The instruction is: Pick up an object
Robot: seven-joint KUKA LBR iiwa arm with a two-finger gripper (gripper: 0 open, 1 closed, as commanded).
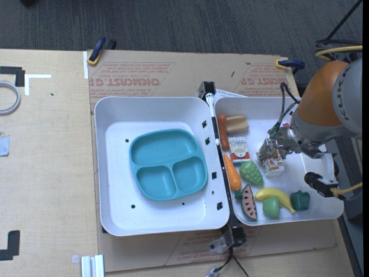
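The right bin [320,214] holds several toy foods. My gripper [270,153] hangs low over the bin's middle, right above a small white carton [275,167] with red print that partly shows beneath it. Whether it touches the carton I cannot tell. Left of it lie a bunch of green grapes [251,173], an orange carrot [232,173], a second small carton [238,150], a brown bread loaf [236,124] and a sausage [222,130]. Along the front are a watermelon slice [248,201], a yellow banana [275,195], a green round fruit [271,208] and a green pepper [300,200].
The left bin [101,154] holds a teal divided plate [168,164]. Both bins rest on a cardboard sheet [132,74]. The grey and orange arm [326,105] covers the right bin's far right corner, with cables [323,183] beside it.
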